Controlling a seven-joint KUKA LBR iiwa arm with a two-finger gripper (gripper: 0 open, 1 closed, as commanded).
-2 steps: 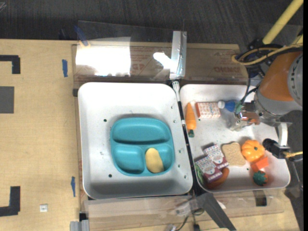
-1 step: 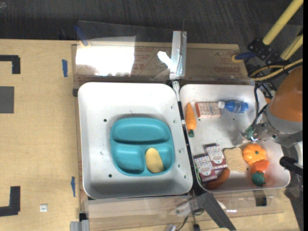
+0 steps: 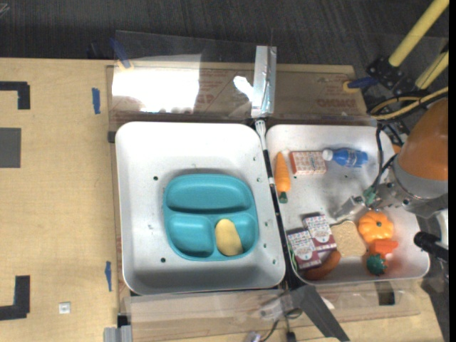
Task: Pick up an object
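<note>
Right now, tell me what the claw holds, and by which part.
Cannot be told. The claw sits low in the right bin beside the orange pumpkin, but no object shows between its tips.

Dark grey carpet floor (image 3: 178, 6) across the top. Light wood bench (image 3: 50, 191) below it, black corner marks (image 3: 18, 95) and blue tape strips (image 3: 95, 100) on its left part. Clear plastic sheet (image 3: 185, 84) at the bench's back edge catches a bright glare. Yellow poles (image 3: 424, 23) cross the top right corner.
</note>
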